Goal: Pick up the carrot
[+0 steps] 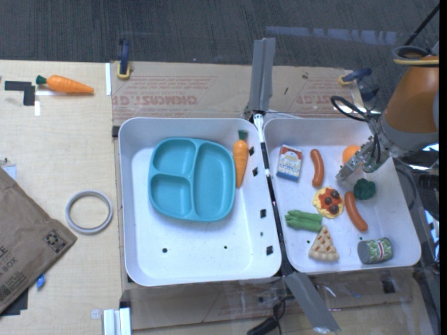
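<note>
Claw [355,166] sits over the right bin [412,246], far-right part, fingers pointing left-down; can't tell if it is clenched or released, nothing seen between the tips. Just near of it a dark green broccoli [364,188], just far of it an orange fruit [350,153]. Further left in the same bin: two sausages [318,167], pizza-topped round [329,202], green beans [304,220], pizza slice [323,245], small carton [290,162], can [376,250] at near right. Carrot [241,160] lies in the left bin [202,267], against its right wall, touching the right edge of the blue divided plate [192,179]. Second carrot [64,84] on the counter [49,152] far left, tape ring [89,210] near it.
</note>
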`<action>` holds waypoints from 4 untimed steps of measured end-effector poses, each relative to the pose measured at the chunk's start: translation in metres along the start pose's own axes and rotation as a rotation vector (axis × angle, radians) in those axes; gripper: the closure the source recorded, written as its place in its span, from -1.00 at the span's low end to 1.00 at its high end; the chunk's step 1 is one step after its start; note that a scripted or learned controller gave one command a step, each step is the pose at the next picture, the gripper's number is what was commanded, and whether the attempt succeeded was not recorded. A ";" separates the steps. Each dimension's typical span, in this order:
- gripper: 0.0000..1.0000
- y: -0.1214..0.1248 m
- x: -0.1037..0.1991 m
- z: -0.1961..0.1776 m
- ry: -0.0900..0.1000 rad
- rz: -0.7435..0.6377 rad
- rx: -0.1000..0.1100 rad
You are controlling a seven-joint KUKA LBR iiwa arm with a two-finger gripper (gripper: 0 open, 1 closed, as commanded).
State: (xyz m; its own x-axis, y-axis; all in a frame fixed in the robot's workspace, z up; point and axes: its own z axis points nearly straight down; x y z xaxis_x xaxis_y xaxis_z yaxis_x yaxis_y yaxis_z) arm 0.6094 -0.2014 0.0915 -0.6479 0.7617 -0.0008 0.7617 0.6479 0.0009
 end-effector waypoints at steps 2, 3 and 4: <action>1.00 0.004 -0.030 -0.062 0.000 -0.272 0.000; 1.00 0.024 -0.028 0.002 0.023 0.259 0.000; 1.00 0.025 -0.028 -0.008 0.021 0.255 -0.002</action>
State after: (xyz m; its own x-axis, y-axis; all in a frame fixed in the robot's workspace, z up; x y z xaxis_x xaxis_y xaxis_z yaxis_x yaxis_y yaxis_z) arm 0.6470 -0.2067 0.0994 -0.4343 0.9006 0.0205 0.9007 0.4344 0.0001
